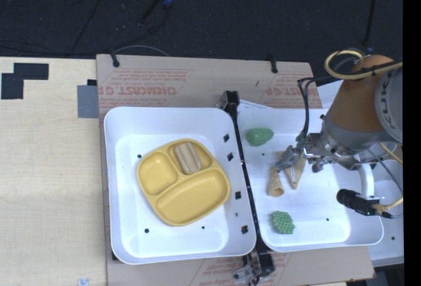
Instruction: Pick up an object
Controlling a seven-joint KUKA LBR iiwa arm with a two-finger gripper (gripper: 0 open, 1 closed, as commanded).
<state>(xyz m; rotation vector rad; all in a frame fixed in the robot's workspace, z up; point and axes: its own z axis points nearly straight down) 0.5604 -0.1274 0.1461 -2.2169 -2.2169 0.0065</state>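
Cone-shaped tan piece (275, 183), which I take as the likeliest target, lies in the right bin (329, 238), close to the divider side and roughly midway between a pale green lump (259, 137) above it and a bumpy green ball (283, 222) below.

Working left to right: the left bin (125, 146) carries a yellow divided tray (187, 202) with a tan block (189, 158) in one upper compartment. I leave those alone.

As I read it, the cone's long axis runs nearly up-down in the view, leaning slightly; the wide end seems to sit low and left, the narrow end pointing up toward the gripper (291, 163). A second tan sliver (294, 173) lies just beside it on the right.

The gripper's fingers look spread, grasping nothing, and hang right at the cone's upper end.

My worry: the fingers straddle the taper near its thin tip, so closing there could squeeze the cone out sideways. It could also catch both tan pieces at once, or nudge the cone toward the divider.
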